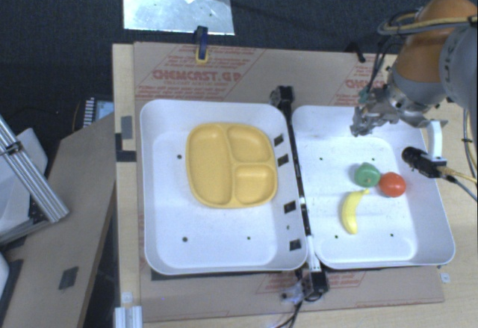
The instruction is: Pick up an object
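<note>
Banana [351, 212], yellow toy, lies nearest the camera in the right bin [429, 248], roughly mid-floor. Its long axis runs near-to-far with a slight lean: the fatter lower end points toward the front rim, the tapered tip points up toward the green piece.

Green round fruit [366, 175] sits just beyond the banana's tip, very close to it, possibly touching; cannot tell at this slant. Red-orange round fruit [392, 184], tomato-like, sits just beside the green one on its right, the two apparently in contact. All three form a tight cluster in the middle of the bin.

Tool [363, 125] hangs past the cluster, over the far part of the right bin near its back rim. Grey wrist and orange band run off to the right. Cannot tell whether the tool is wide or narrow; the tips are blurred against the white floor. Nothing is seen between them.

Key relation: the cluster lies nearward of the tool, almost straight toward the camera. The green fruit is closest to the tool, the red one a little right, the banana farthest. My judgement: the next move calls for travel toward the front rim and then a descent. The crowding of green and red may block a clean grip, while the banana's free flanks look easier.

Left bin [160, 244] holds a yellow divided plate [230, 164], well apart from the tool.
</note>
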You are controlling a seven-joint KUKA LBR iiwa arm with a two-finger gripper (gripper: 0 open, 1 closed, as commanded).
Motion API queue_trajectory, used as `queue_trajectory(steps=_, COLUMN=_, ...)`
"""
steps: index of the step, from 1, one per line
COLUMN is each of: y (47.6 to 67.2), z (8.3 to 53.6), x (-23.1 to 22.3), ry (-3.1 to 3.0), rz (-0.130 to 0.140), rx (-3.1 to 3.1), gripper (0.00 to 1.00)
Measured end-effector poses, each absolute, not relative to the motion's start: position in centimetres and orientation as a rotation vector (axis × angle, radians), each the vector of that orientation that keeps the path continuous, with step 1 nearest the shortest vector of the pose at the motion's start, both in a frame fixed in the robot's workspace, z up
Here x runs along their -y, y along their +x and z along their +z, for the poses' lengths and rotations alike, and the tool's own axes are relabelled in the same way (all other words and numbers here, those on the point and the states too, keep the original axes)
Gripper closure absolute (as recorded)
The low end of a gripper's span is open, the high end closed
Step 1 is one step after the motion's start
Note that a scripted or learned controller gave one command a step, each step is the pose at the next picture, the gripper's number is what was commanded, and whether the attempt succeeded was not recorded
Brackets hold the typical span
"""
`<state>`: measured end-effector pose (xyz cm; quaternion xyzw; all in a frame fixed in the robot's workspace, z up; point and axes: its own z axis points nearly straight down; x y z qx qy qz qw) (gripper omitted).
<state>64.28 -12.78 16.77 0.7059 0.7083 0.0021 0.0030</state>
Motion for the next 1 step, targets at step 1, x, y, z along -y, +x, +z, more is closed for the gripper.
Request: queue_trajectory(steps=1, y=64.44, z=20.88, x=12.8, ry=2.213, rz=0.006, rx=-2.222, gripper=1.0)
